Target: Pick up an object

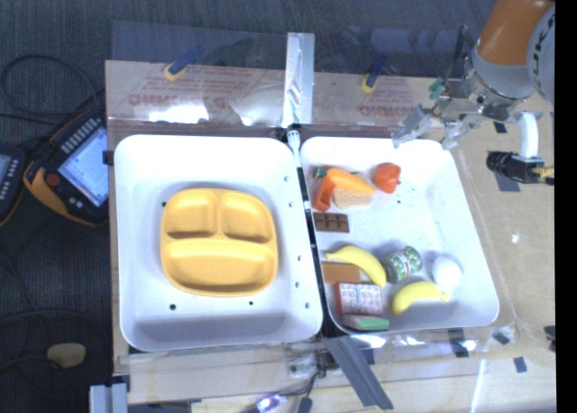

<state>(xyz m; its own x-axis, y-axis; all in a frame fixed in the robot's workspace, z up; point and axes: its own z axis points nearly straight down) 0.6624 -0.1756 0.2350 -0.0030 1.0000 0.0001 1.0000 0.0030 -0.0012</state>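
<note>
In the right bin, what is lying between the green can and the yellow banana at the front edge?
In the camera view, a white egg lies between the green can and the front banana, a little toward the bin's right wall.

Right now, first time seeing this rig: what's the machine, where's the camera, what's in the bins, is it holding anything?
It is one robot arm, grey with an orange band, reaching in from the right. The single camera is fixed above the bench and looks down at a slant. The pincer hangs over the far edge of the right bin, with nothing visible between its fingers. The left bin holds a yellow divided tray. The right bin holds toy food: a carrot, a tomato, two bananas, a small can, a white egg and some small packets. Nothing is picked up yet.
</note>
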